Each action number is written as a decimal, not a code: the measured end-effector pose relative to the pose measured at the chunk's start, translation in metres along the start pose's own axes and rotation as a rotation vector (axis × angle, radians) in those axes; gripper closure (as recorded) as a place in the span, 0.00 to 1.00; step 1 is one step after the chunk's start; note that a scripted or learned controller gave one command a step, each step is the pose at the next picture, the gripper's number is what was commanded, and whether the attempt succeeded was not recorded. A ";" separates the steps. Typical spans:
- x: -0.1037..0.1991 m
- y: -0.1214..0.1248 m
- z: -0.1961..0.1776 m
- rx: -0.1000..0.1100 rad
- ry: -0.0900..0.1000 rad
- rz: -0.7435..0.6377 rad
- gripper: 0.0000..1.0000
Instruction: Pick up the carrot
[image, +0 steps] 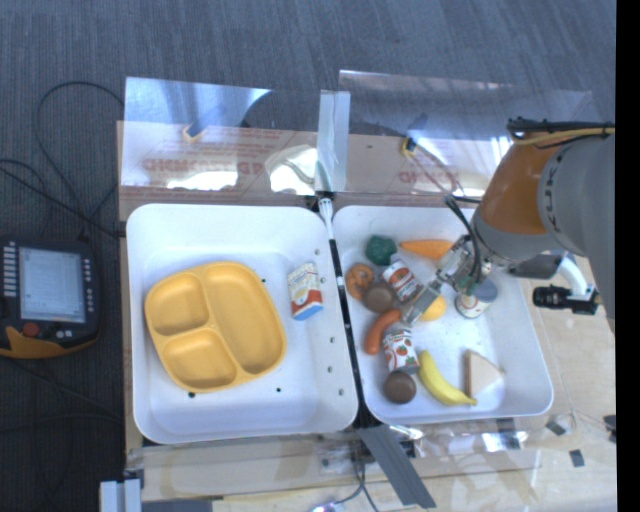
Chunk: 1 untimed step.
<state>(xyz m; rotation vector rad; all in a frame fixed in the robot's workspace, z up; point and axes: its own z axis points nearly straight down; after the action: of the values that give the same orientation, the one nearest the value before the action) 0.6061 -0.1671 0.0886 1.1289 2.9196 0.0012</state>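
Note:
The carrot (425, 247), orange and tapered, lies flat near the back of the right bin (530, 330), just right of a dark green item (380, 249). My gripper (428, 298) reaches in from the right and hangs low over the middle of that bin, a little in front of the carrot. It is above a yellow lemon-like piece (434, 309) and beside a red-and-white can (401, 279). Nothing can be seen held in it, and the carrot lies apart from it.
Crowding the right bin are an orange round fruit (360, 276), a brown kiwi (378, 297), a red-orange sausage shape (379, 331), a second can (399, 350), a brown ball (400, 387), a banana (443, 380) and a bread wedge (483, 375). The left bin (200, 225) holds a yellow divided plate (213, 325) and a small carton (305, 290).

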 end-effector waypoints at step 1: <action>-0.032 0.011 -0.003 0.014 0.041 0.030 0.00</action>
<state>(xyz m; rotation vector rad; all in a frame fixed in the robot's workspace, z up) 0.6370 -0.1809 0.0924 1.1888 2.9431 0.0041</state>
